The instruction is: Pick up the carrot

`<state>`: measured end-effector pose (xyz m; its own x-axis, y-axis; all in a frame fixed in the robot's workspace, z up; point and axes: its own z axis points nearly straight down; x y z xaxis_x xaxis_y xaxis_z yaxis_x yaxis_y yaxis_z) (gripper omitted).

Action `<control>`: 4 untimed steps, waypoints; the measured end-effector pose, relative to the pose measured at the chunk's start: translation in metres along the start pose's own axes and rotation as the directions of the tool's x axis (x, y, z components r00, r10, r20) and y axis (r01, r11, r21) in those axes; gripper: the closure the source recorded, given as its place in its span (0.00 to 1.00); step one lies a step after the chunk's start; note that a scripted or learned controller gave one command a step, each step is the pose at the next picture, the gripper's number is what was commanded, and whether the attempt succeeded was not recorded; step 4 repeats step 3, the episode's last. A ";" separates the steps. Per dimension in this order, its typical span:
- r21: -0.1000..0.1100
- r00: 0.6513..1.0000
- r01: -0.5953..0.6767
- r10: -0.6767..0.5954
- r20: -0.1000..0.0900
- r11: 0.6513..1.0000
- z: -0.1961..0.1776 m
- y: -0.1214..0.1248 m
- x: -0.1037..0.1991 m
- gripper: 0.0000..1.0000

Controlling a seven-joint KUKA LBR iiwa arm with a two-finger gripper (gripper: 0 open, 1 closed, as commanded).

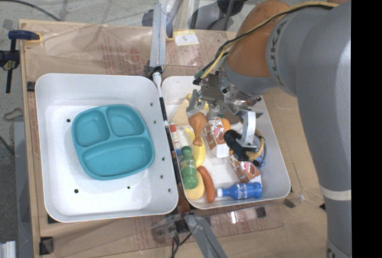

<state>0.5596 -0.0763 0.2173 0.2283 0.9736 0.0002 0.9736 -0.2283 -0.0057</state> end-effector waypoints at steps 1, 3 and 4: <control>-0.003 0.947 0.322 -0.322 0.001 0.947 0.017 -0.013 0.027 1.00; -0.001 1.000 0.012 -0.012 0.000 1.000 -0.009 -0.074 -0.068 1.00; -0.001 1.000 0.012 -0.012 0.000 1.000 -0.009 -0.074 -0.068 1.00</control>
